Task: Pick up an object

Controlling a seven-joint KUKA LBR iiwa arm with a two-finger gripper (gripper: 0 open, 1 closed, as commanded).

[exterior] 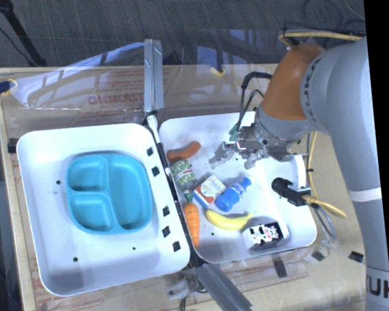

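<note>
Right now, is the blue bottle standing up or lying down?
Lying down: the blue bottle rests on its side in the right bin, beside the banana.

Fixed above the bench, looking down at a slant from some way off. Wide enough to take in both white bins: left bin and right bin either side of the central divider. Arm entering right of that divider. Dark floor beyond the bench's far edge.
</note>
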